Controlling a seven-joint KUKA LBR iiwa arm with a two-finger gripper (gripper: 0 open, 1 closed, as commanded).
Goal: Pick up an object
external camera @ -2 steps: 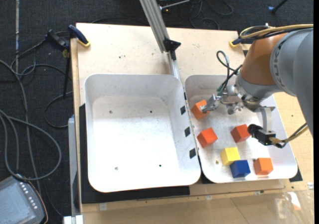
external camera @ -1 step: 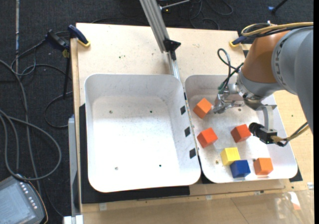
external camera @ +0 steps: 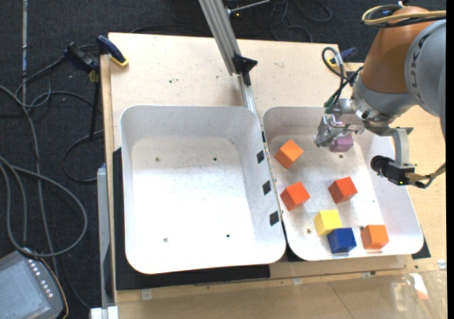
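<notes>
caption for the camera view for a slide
Gripper over a purple block in the right bin, among orange, yellow and blue cubes.

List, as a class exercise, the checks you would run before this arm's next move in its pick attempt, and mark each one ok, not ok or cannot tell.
1. Gripper is over the right bin: ok.
2. Purple block sits right at the gripper: ok.
3. Purple block is between the fingers: cannot tell.
4. Nearest orange block stands apart from the gripper: ok.
5. Yellow block and blue block lie far from the arm: ok.
</notes>
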